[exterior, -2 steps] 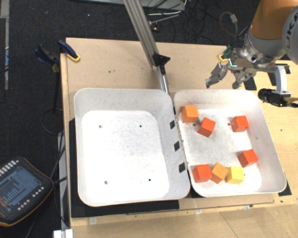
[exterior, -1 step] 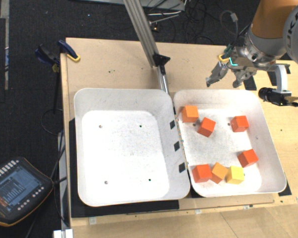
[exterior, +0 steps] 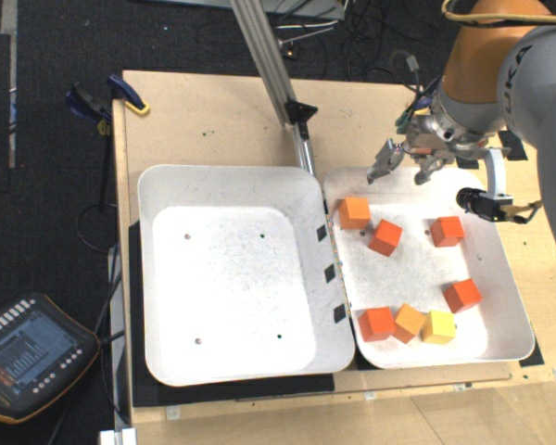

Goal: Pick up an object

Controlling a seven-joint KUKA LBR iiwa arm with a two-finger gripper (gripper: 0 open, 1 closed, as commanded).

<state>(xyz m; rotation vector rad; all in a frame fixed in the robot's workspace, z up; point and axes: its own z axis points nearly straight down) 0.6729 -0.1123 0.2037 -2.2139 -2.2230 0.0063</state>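
The right bin [exterior: 415, 272] holds several small cubes. An orange cube [exterior: 354, 212] and a red-orange cube [exterior: 385, 237] lie near its back left, and a red cube [exterior: 446, 231] lies to their right. Another red cube [exterior: 462, 295] sits further forward. Along the front edge a red-orange cube [exterior: 377, 324], an orange cube [exterior: 410, 322] and a yellow cube [exterior: 439, 326] sit in a row. My gripper [exterior: 406, 168] hangs above the bin's back edge, open, its fingers spread with nothing between them. It is behind and above the orange cube.
The left bin [exterior: 227, 267] stands beside the right one. A slanted metal pole [exterior: 269, 54] ends at a bracket between the bins' back corners. A blue and yellow clamp [exterior: 120, 95] sits at the bench's back left corner. A teach pendant [exterior: 28, 355] lies off the bench, front left.
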